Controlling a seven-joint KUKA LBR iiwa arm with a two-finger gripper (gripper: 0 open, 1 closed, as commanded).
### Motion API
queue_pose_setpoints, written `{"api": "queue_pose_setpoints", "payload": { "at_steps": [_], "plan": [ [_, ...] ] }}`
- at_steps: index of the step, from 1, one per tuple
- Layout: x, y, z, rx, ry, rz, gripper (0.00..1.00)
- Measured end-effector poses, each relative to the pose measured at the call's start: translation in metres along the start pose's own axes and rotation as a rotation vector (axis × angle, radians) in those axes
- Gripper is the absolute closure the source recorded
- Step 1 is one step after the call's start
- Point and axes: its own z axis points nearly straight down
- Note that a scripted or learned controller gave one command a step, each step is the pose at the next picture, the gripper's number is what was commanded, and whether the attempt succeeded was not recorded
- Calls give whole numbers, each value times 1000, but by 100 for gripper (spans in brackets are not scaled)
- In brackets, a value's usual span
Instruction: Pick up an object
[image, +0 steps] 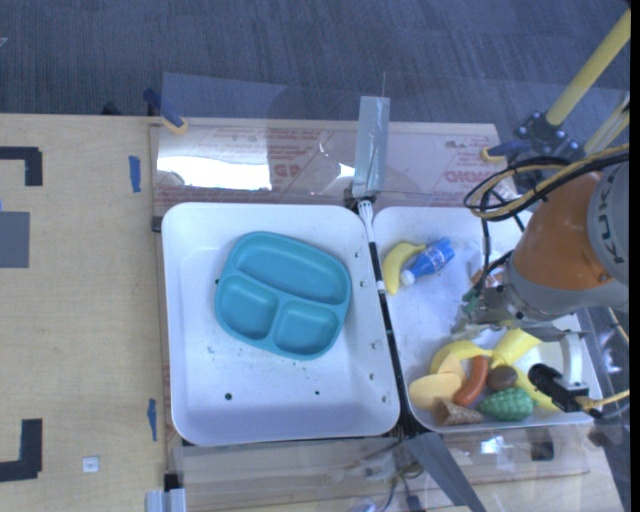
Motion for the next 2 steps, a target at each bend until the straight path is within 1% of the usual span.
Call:
{"api": "queue_pose_setpoints", "payload": {
  "at_steps": [1,2],
  "plan": [
    [-31,-45,-72,6,-1,-104,100],
    [37,17,-86,9,5,-184,100]
  ]
}}
